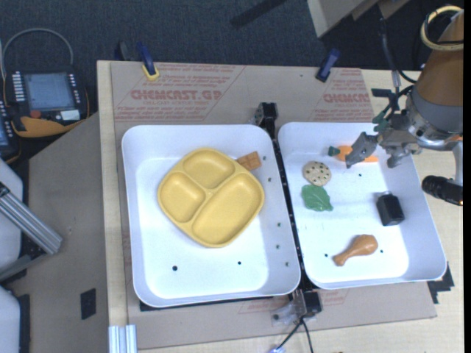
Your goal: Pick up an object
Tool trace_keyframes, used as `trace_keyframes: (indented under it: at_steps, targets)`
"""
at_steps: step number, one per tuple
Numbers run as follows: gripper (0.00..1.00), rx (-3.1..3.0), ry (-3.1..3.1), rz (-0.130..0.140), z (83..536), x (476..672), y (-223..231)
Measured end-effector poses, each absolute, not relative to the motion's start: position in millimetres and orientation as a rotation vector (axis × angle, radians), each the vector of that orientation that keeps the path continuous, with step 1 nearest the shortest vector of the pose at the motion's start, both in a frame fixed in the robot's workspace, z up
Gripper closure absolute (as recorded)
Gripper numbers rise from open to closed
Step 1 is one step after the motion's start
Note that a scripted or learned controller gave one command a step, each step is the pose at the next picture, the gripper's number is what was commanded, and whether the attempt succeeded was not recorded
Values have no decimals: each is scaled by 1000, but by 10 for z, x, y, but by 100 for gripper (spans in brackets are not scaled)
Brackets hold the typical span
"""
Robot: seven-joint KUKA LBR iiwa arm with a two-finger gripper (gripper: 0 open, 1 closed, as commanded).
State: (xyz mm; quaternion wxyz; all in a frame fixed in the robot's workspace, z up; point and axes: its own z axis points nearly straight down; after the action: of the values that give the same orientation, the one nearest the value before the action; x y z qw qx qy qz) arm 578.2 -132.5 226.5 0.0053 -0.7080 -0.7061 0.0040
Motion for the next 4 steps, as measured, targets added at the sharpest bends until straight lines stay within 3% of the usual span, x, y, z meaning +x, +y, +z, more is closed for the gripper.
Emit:
trace_keyframes:
  at_steps: [1, 4]
  targets:
    - [0, -2222, -2222, 0, 2339, 5809, -1322]
    - [0, -2220, -2217, 3, 867, 5870, -1199]
